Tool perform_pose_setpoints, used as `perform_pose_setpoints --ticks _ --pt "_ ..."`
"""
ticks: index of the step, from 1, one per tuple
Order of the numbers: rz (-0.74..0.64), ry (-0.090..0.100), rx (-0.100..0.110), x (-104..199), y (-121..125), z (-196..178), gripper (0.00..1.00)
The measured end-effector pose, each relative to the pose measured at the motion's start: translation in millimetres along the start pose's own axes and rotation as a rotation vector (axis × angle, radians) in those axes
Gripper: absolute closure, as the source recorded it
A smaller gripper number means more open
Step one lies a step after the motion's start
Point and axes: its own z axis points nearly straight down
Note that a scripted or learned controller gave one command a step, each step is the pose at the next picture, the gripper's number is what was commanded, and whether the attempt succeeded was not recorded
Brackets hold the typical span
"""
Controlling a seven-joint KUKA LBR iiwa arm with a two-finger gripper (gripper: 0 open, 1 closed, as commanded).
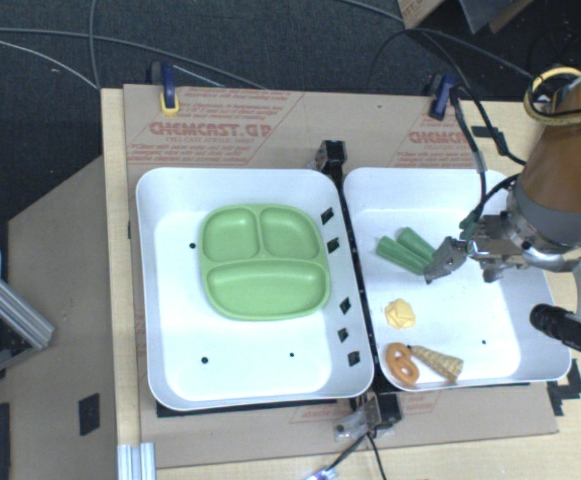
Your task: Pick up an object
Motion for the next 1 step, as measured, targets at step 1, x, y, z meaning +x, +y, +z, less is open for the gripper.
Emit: perform_pose_setpoints --ticks 1 --pt "-0.003 -0.002 -0.012 0.1 2.5 -5.6 0.00"
